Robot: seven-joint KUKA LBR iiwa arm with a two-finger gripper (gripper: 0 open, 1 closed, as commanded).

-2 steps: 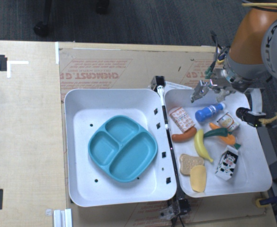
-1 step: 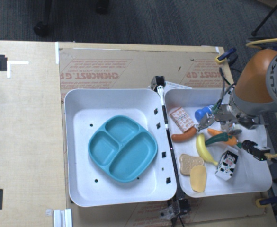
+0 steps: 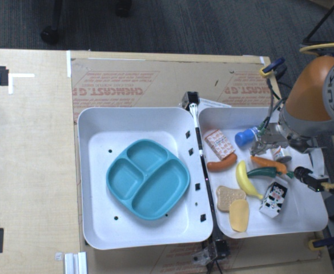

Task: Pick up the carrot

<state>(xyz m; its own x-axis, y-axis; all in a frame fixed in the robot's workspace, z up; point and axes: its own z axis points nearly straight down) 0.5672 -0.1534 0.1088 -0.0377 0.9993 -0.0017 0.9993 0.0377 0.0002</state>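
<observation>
So the only writing I can actually read is on the brown cardboard sheet (image 3: 155, 84) lying under the bins, red letters printed upside down from this angle, looks like "CHEMCAST GP" repeated twice, and there's a bit of dark lettering on the grey arm (image 3: 326, 96) at the right edge that gets cut off. The small red-and-white snack packet (image 3: 220, 144) and the black-and-white carton (image 3: 273, 199) both have print on them but it's too small to make out. The arm comes in from the right with its orange band up top, wrist bent down over the right white bin (image 3: 315, 224), and the pincer (image 3: 264, 145) sits low near the bin's back half, right beside a blue plastic cup (image 3: 246, 136) lying on its side. Can't tell how wide the pincer is, it's just a dark cluttered blob from here. The orange toy carrot with green top (image 3: 268, 162) lies flat just below the pincer, between it and a yellow toy banana (image 3: 245, 179). Also in that bin: a reddish toy sausage (image 3: 221, 164), a tan bread slice (image 3: 229, 197) and a pale yellow oval piece (image 3: 239, 215). The left white bin (image 3: 92, 221) holds a teal divided plate (image 3: 148, 178), all of it on the light wood tabletop (image 3: 29, 153).
</observation>
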